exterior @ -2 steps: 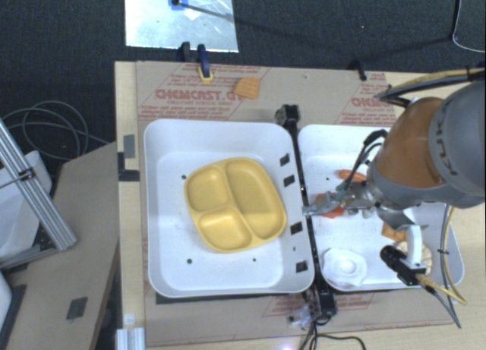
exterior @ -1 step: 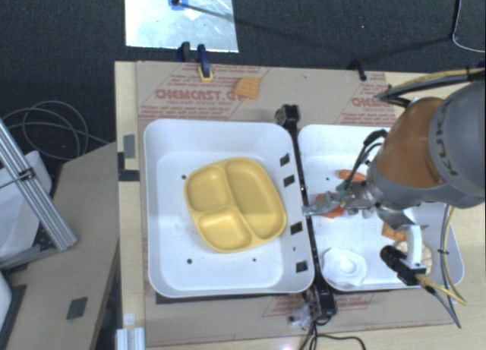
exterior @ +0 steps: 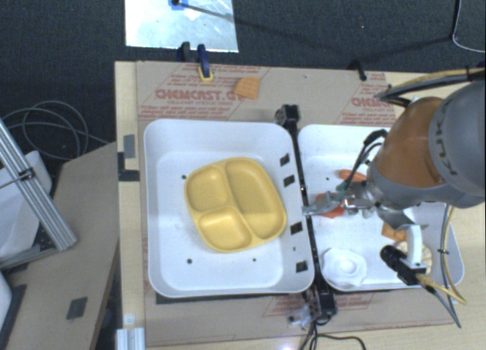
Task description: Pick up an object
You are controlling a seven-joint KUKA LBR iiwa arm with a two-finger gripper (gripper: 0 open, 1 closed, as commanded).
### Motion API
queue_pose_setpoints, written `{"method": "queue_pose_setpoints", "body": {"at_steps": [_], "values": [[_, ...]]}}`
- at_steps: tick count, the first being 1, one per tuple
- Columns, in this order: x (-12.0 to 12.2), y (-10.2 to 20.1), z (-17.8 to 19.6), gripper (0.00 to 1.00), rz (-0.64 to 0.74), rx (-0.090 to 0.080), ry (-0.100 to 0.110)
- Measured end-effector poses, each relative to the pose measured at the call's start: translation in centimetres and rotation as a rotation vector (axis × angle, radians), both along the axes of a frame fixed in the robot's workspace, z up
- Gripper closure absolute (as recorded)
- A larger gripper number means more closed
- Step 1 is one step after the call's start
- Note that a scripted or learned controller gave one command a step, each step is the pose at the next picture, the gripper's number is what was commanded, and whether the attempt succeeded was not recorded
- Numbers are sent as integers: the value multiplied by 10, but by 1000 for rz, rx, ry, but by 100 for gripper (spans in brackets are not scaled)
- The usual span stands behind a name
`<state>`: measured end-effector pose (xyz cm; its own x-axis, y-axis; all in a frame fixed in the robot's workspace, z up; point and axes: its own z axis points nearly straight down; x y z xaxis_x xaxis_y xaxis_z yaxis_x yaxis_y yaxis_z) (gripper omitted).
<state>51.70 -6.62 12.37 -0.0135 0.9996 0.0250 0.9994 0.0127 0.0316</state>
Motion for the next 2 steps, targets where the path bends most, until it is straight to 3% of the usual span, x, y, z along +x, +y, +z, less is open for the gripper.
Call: {"method": "queue_pose_setpoints", "body": {"at_steps": [1,2], "values": [[20,-7,-4,0,4,14,18],[8,-24,-21,0,-11,-24,35]]}}
